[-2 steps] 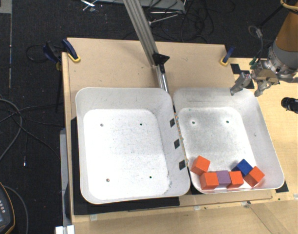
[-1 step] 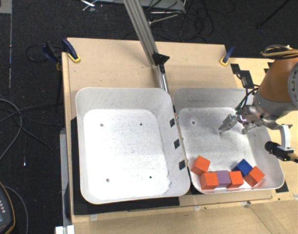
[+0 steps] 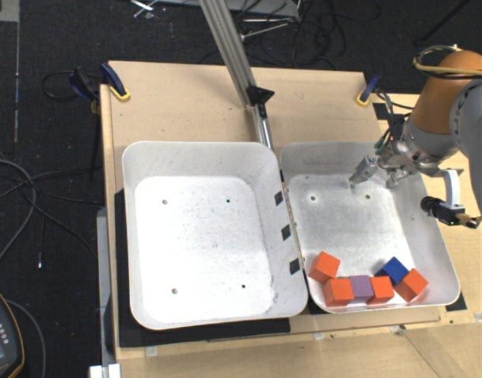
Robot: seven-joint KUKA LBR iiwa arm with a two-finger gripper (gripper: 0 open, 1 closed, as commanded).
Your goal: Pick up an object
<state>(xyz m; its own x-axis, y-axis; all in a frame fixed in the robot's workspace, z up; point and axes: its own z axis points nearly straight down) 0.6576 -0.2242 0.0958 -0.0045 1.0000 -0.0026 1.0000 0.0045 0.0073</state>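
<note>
Hovering over the right bin [image 3: 430, 235] near its 1 o'clock corner: the hand [image 3: 377, 172], fingers spread, pinching nothing. Lying clustered toward 6 o'clock of that bin: matte, foam-like cubes, with no long axis to speak of. Sitting in a row: orange block [image 3: 339, 291], purple block [image 3: 361, 288], another orange block [image 3: 381, 288]. Tilting at 10 o'clock of the row: a further orange cube [image 3: 325, 265]. Resting at 2 o'clock: blue cube [image 3: 395, 269], touching an orange one [image 3: 413, 284]. Showing no readable writing.
</note>
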